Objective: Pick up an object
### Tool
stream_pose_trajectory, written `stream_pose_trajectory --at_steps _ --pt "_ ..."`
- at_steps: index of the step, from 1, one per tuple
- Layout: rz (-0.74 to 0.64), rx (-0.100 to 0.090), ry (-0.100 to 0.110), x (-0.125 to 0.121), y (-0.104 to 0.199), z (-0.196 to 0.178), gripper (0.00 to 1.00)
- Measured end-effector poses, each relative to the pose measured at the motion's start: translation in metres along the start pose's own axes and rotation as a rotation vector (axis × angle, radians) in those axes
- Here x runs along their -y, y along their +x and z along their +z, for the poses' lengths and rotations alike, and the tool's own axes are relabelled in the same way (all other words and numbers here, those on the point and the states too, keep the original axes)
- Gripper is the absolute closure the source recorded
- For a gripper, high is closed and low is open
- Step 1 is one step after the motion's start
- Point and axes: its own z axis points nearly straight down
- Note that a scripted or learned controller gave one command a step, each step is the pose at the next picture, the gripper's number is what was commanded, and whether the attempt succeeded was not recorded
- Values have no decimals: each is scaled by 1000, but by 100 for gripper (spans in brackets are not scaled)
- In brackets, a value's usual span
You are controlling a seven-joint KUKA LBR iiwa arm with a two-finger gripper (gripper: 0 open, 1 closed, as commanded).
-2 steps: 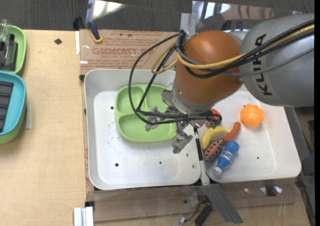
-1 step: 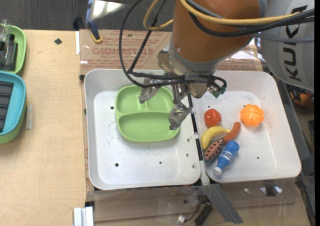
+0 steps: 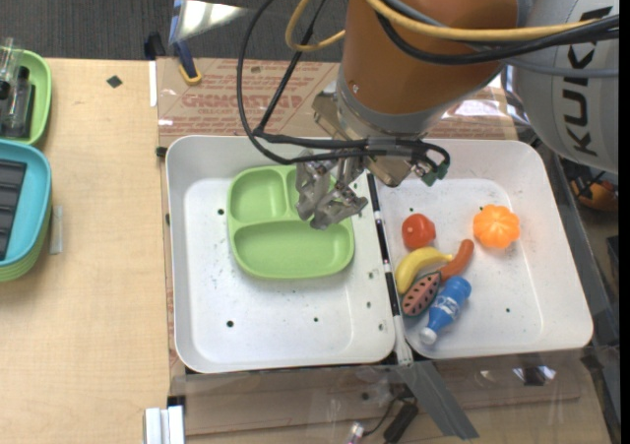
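1. Green divided plate (image 3: 285, 235) lies in the left bin (image 3: 197, 265), directly beneath the gripper (image 3: 330, 201).
2. Whether the gripper is open, or grips anything, cannot be told; it sits over the plate's upper right corner.
3. Right of it, in the right bin (image 3: 551, 285): tomato (image 3: 418, 229), orange (image 3: 495, 225), banana (image 3: 418, 265), blue bottle (image 3: 445, 309).
4. "KUKA" reads on the arm (image 3: 581, 88).

Grey KUKA-lettered arm (image 3: 576, 58), orange band, looping black and yellow cables.
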Motion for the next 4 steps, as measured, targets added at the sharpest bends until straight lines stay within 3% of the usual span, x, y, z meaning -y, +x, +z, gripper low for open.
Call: stream_pose_trajectory --at_steps 1,2,3,4 --pt "34 -7 -1 -62 -7 164 100" --pt "253 -10 0 -60 -7 218 100" --pt "42 -4 1 -64 -13 -34 100" --pt "112 -8 0 -57 -16 160 100"
